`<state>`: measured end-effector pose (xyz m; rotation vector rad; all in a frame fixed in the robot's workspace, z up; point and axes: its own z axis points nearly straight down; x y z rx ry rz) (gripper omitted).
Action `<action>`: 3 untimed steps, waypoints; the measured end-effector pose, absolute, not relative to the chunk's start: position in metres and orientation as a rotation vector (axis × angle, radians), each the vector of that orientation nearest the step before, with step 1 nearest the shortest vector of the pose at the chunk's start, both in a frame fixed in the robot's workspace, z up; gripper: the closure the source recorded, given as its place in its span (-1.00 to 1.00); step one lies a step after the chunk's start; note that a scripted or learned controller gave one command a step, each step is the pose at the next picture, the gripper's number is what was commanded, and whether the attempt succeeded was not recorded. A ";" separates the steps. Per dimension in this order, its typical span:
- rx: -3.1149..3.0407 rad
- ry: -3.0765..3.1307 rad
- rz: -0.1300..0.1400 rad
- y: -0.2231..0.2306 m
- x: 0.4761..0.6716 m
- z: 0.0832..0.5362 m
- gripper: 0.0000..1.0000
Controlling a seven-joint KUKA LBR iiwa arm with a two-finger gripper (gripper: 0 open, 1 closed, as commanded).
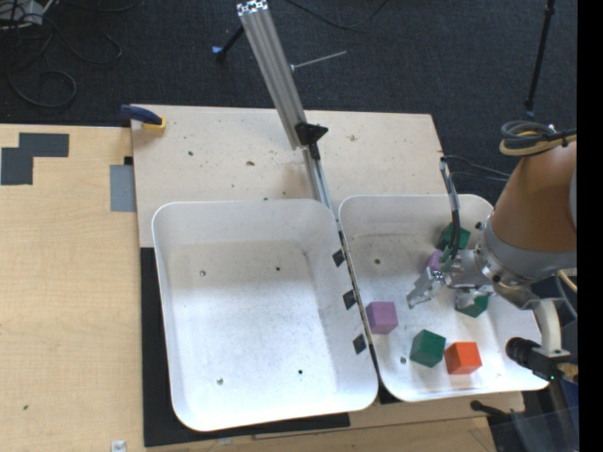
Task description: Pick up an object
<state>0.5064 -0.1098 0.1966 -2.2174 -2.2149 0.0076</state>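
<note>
- Claw (435,285) first: it is being held low inside the right bin (415,213), near that bin's middle, and whether it is open, closed or gripping anything cannot be told, since the metal parts are being blurred together with the small pieces beside them.
- Moving from the left, the left bin (188,224) is being left out of the work; nothing graspable is being seen in it.
- Next, the purple cube (382,315) is lying close to the divider, just left of and below the claw, well apart from its neighbours, so it is being judged the easiest target.
- Further right, the green cube (428,347) and the orange cube (463,357) are sitting side by side near the front rim; a descent between them is being judged risky, since one could be nudged.
- At the claw itself, a small purple piece (435,260) and green pieces (456,238) are being crowded under the wrist, so a clean, centred, vertical approach is being advised.
</note>
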 end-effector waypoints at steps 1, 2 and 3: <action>-2.215 -2.214 0.009 -0.105 0.496 0.138 -1.00; -2.231 -2.231 -0.017 -0.107 0.502 0.121 -1.00; -2.237 -2.219 -0.017 -0.107 0.502 0.129 1.00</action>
